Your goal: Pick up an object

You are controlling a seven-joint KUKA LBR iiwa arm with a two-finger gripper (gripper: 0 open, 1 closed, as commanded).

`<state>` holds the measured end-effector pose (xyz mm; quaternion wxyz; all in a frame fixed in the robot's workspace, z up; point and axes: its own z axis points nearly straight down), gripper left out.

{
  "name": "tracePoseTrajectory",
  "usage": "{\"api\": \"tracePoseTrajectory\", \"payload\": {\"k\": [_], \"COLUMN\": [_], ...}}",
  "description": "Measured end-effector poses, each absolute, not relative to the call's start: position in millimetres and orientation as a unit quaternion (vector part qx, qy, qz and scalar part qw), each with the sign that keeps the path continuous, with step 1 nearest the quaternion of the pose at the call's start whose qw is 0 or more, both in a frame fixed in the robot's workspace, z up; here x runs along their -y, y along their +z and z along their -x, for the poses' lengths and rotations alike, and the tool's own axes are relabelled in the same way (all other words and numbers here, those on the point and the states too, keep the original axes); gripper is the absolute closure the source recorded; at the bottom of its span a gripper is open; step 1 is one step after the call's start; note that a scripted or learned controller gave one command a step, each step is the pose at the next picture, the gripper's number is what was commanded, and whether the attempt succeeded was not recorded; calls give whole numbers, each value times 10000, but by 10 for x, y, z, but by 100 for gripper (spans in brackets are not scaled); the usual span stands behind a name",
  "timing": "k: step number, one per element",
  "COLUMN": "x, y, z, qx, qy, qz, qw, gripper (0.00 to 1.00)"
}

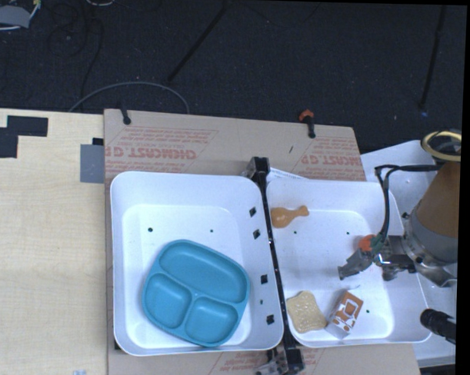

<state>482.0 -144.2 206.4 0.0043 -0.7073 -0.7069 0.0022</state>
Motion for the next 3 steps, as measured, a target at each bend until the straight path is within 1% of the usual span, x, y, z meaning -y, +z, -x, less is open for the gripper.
{"api": "tracePoseTrajectory", "payload": {"k": [1, 2, 3], "x": [1337, 1369, 1398], "y": [1548, 1152, 1251], "z": [-4772, -4828, -4847], "qx": [7073, 7053, 7031], "qy": [15, -25, -29], "qz": [7069, 7088, 7110], "qw": [40, -69, -119], "gripper": [0, 0, 100]}}
